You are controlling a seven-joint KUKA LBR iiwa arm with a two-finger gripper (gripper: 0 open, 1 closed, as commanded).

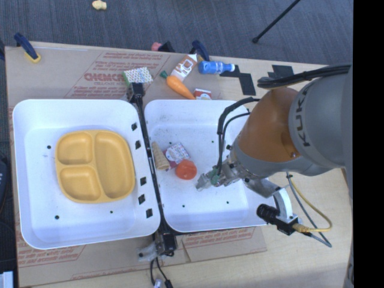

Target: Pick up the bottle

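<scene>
You had the gripper (207,180) low over the right bin (198,218), near its middle — whether it was open or closed could not be told from above, and nothing showed between its tips. Just left of it lay a red-orange round piece (186,170), with a crumpled wrapper (176,153) and a tan cone-like item (159,156) beside that. In the left bin (30,221) sat a yellow divided tray (95,165). Farther off, outside both bins on the cardboard — the bottle (214,68), blue, lying on its side, near a carrot (179,87) and a small white-and-orange container (185,67).
</scene>
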